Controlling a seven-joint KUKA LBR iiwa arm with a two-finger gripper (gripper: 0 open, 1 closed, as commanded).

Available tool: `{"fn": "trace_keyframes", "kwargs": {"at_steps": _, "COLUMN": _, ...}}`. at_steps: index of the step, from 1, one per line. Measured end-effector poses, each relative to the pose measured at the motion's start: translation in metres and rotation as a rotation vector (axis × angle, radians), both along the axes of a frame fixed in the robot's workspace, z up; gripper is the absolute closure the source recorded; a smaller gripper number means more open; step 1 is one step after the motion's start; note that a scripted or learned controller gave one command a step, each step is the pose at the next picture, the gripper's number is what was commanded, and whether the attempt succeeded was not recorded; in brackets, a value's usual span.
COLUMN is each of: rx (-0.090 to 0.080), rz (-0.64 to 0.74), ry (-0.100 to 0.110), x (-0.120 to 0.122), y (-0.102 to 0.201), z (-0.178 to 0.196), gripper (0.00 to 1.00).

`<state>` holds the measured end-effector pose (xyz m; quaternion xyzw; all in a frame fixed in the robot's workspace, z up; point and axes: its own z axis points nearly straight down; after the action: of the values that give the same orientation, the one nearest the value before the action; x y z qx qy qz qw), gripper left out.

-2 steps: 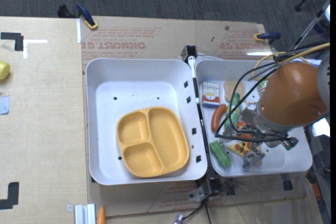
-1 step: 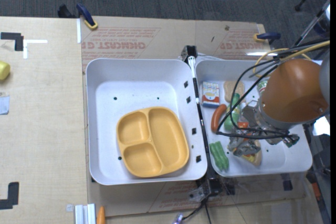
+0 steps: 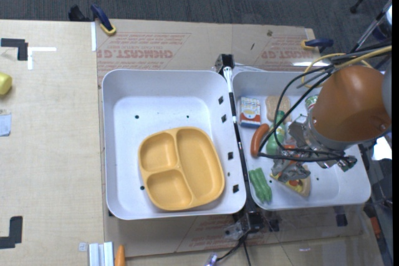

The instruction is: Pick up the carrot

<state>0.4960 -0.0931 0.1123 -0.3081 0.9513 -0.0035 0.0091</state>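
carrot [image 3: 259, 139] open from left, green vegetable [image 3: 260, 185] near, arm [image 3: 346, 106] overhead

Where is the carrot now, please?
The carrot lies in the right bin, near its left wall, just below a small blue and white carton and above a green vegetable. The gripper is to its right.

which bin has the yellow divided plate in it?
The left bin: the yellow three-compartment plate lies there. The right bin holds the carrot and other food items under the arm.
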Motion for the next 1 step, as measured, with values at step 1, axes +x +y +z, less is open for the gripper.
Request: {"fn": "trace_keyframes", "kwargs": {"at_steps": 1, "rx": -0.001, "rz": 0.217, "ry": 0.017, "x": -0.0098, "y": -0.0095, "z": -0.0203, "gripper": 1.00}}
